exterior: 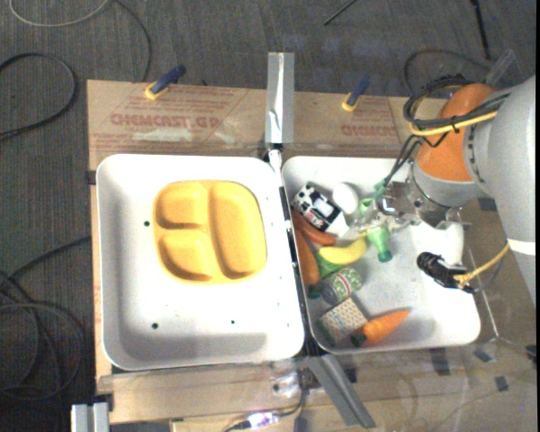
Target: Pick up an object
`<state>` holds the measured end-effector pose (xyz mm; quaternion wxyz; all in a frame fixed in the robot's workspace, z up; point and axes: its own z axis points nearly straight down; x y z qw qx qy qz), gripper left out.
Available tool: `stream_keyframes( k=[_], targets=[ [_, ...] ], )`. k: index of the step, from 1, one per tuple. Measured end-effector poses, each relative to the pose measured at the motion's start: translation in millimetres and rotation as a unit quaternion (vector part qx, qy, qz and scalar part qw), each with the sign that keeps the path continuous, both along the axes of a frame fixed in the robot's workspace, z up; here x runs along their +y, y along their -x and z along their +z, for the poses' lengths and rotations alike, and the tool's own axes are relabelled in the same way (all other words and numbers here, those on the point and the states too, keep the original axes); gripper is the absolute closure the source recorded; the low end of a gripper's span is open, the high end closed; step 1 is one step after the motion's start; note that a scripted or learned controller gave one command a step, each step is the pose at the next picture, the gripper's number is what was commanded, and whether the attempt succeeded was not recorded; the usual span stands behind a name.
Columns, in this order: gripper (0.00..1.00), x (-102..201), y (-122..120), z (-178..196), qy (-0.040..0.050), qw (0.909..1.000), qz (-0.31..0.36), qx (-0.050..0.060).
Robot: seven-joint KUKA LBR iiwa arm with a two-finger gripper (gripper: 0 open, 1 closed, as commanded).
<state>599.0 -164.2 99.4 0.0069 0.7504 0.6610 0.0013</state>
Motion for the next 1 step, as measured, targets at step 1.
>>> stream_keyframes(
  k=[1],
  targets=[
    [1.00, 57.7, 43.6, 125.6, -0.0037, 0.9990, 0.045, 0.007]
  ],
)
